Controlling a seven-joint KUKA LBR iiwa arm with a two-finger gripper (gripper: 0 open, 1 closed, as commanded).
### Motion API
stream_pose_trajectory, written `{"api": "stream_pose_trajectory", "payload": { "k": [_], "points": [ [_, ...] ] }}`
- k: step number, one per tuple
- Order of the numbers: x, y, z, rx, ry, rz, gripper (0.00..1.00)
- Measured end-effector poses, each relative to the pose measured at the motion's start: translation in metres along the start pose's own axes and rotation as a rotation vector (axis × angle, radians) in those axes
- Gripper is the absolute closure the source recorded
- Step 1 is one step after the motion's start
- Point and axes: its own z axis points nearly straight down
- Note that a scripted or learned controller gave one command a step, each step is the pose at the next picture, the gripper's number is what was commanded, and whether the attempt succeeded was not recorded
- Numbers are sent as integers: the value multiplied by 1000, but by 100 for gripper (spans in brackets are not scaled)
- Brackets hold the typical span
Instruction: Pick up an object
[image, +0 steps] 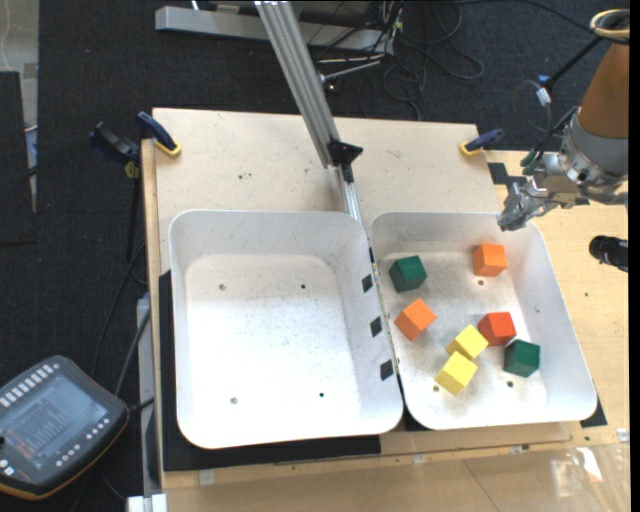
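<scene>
In the lower right of the frame, the right bin (560, 330) is seen to hold seven cubes. Lowest lie two yellow cubes (462, 358) touching corner to corner, with a dark green cube (522, 357) and a red cube (497, 326) just beside them. Further up, an orange cube (415, 318) and a second green cube (408, 272) are found toward the bin's left wall. Farthest up sits a lone orange cube (489, 259), well apart from the rest. The claw (515, 215) is poised over the bin's upper right rim; its state cannot be told, and nothing is seen between it. That lone orange cube lies nearest, just down and left of the claw, and is judged the likeliest target. The left bin (200, 240) lies beside it on the tabletop (260, 150).
</scene>
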Motion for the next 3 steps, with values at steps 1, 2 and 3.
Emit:
{"api": "stream_pose_trajectory", "payload": {
  "k": [1,2,3],
  "points": [
    [53,-10,10,6,3,-4,100],
    [106,-13,23,6,4,-5,100],
    [157,-3,21,3,3,-5,100]
  ]
}}
